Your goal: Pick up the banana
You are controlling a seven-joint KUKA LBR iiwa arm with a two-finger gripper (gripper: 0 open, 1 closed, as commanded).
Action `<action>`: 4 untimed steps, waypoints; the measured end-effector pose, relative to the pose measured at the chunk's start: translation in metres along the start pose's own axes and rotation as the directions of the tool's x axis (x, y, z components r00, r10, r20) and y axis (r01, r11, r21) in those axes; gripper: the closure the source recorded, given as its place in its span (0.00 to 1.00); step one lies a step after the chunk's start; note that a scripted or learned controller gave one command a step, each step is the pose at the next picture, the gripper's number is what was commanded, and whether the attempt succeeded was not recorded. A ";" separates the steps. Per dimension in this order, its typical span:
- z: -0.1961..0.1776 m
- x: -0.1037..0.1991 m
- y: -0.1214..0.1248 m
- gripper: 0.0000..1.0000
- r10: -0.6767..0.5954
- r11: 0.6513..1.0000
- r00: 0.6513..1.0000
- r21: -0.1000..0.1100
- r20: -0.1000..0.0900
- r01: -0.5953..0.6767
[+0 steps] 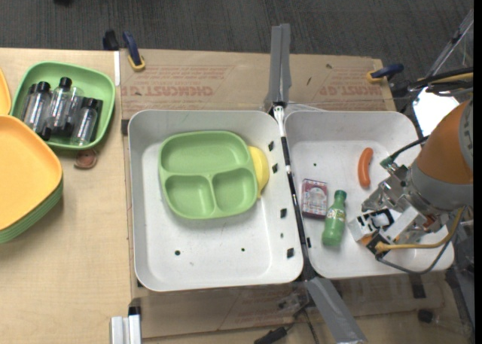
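Banana (260, 167) lies mostly hidden under green tray (208, 175).

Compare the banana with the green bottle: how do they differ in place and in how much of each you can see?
The banana lies in the left bin; the green bottle lies in the right bin.
The banana is mostly hidden behind the green tray; the bottle is in full view.
The banana is yellow, the bottle green.
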State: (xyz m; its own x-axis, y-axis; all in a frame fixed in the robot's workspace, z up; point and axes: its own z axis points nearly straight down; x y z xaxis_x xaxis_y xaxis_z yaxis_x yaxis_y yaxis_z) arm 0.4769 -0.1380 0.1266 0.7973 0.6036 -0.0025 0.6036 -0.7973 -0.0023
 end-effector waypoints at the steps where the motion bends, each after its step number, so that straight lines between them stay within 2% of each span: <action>1: 0.007 -0.012 0.015 0.00 0.224 0.975 0.975 0.001 0.001 -0.224; 2: 0.011 -0.036 0.047 0.00 0.363 0.932 0.932 0.001 0.002 -0.363; 3: 0.001 -0.047 0.061 0.00 0.417 0.909 0.909 0.001 0.002 -0.417; 4: 0.018 -0.010 0.094 0.00 0.436 0.900 0.900 -0.006 -0.020 -0.436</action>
State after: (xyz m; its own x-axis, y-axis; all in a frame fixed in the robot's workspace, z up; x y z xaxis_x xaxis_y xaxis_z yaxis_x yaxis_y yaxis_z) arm 0.5258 -0.2185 0.1080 0.9805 0.1960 0.0165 0.1960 -0.9806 0.0047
